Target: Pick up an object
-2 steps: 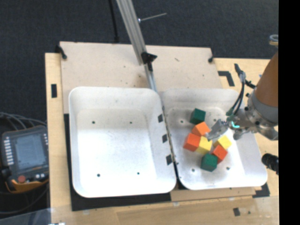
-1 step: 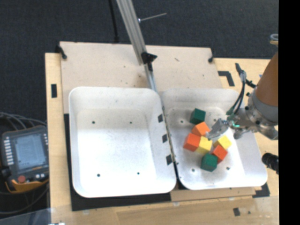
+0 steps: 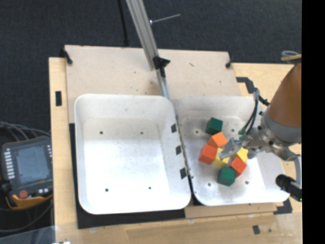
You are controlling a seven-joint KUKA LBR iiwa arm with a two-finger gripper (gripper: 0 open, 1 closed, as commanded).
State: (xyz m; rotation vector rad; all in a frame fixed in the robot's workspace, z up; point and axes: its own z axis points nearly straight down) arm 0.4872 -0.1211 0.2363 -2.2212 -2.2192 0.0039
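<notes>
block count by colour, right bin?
Green blocks: 2
Orange blocks: 3
Yellow blocks: 2, both partly hidden by the gripper and neighbouring blocks
Total: 7 visible in the right bin

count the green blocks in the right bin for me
2. One green cube sits at the far end of the block cluster in the right white bin; the other green cube sits at the near end. The gripper may hide more.
</notes>
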